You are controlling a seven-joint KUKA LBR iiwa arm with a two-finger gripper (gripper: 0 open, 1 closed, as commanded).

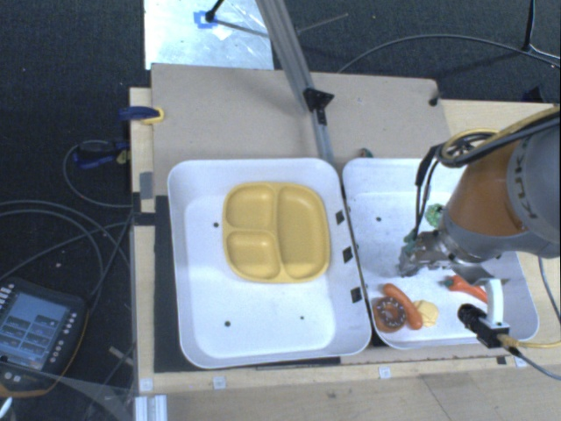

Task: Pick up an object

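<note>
Right bin [377, 182]: sausage [402, 305] just below fingers [414, 257].

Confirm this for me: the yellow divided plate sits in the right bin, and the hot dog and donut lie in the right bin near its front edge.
Not quite. The camera view shows the yellow divided plate in the left bin, not the right. The rest stands: the hot dog and donut lie in the right bin near its front edge.

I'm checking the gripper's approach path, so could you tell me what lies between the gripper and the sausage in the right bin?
In the camera view, bare white bin floor lies between the gripper and the sausage, a short stretch with nothing on it.
</note>
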